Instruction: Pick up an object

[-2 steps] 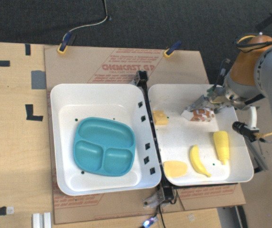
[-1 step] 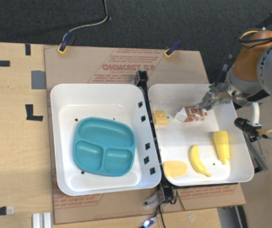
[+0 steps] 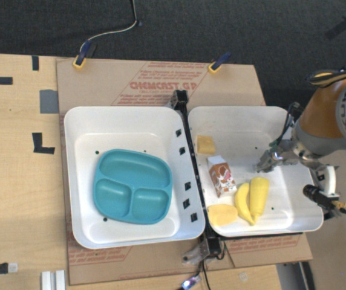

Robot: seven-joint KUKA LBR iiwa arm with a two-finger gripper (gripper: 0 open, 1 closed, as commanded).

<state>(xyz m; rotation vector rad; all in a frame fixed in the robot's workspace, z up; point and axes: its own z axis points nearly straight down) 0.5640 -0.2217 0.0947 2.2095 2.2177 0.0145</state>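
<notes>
Dark carpet [image 3: 221,17] behind, black cable [image 3: 132,5] across it. Cardboard sheet [image 3: 161,83] clamped to wooden bench [image 3: 16,192]. Even lighting.

A teal divided plate [image 3: 132,186] lay in the left bin [image 3: 76,162]. In the right bin [image 3: 245,116], a yellow banana [image 3: 253,199] sat centrally, with a small carton [image 3: 221,177] at its 10 o'clock, a tan block [image 3: 205,145] beyond it, and a yellow round piece [image 3: 222,214] at its 8 o'clock. The gripper [image 3: 268,162] hung just off the banana's 1 o'clock, on the arm [image 3: 321,119] reaching in from 3 o'clock.
</notes>
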